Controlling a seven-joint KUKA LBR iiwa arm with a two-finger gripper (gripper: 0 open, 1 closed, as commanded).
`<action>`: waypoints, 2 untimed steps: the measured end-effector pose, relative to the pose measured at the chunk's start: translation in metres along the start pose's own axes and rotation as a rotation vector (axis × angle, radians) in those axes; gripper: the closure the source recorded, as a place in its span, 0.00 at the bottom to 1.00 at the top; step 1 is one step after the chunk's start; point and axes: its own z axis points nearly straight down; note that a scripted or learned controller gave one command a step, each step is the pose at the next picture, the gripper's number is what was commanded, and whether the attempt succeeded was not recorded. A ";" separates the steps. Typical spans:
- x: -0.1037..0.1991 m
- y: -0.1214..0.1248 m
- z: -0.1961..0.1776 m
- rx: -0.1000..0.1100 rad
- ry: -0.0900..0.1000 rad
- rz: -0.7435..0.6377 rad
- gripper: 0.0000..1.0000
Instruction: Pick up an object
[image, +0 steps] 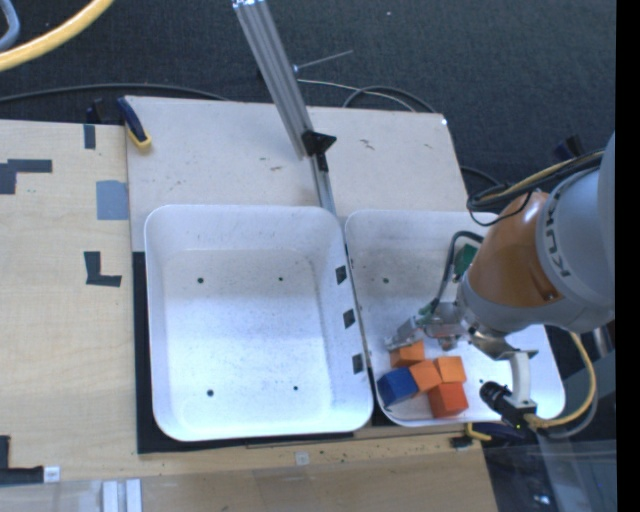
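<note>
**Arm low over the blocks, nothing lifted yet**

The bench carries two shallow white bins side by side; the left bin takes the middle of the bench, and the right bin sits against it, toward the right edge of the bench; a slanted metal rail crosses from the far edge down to the place where the two bins meet.

The grey arm, with its orange band, reaches over the right side of the right bin; the gripper hangs low near the front of this bin, just above the blocks; whether its hand is wide, narrow or closed on something, I cannot tell from this view.

The task's things lie in the front corner of the right bin, packed close together: an orange cube nearest the front wall, a blue cube beside the wall shared with the left bin, two more orange blocks and a flat orange piece just under the gripper.

In my judgement the task is at the approach or grasp step; no block is seen raised off the bin floor, so the pick and the lift remain to do.
</note>
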 end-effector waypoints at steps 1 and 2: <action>0.002 0.000 -0.009 0.004 0.002 -0.006 1.00; 0.071 0.055 -0.100 0.001 0.002 -0.012 1.00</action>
